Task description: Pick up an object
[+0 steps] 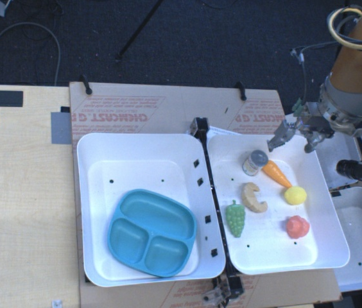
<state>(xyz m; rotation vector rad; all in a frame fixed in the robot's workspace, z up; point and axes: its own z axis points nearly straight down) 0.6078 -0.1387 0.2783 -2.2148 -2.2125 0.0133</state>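
Observation:
The right bin [335, 249] holds several toy foods: a small grey-lidded can [255, 162], an orange carrot [276, 174], a yellow lemon [295, 196], a tan cashew-shaped piece [254, 197], green grapes [235, 219] and a red berry [298, 226]. My gripper [294, 139] hangs over the bin's far right corner, open, its two fingers spread apart with nothing between them. It is up and right of the can and carrot, not touching them.
The left bin [97, 153] contains a blue divided plate [151, 231]. A black divider [208, 191] runs between the bins. Cardboard [168, 111] lies under both. The arm's orange band [351, 69] rises at the right edge. Cables lie on the dark floor behind.

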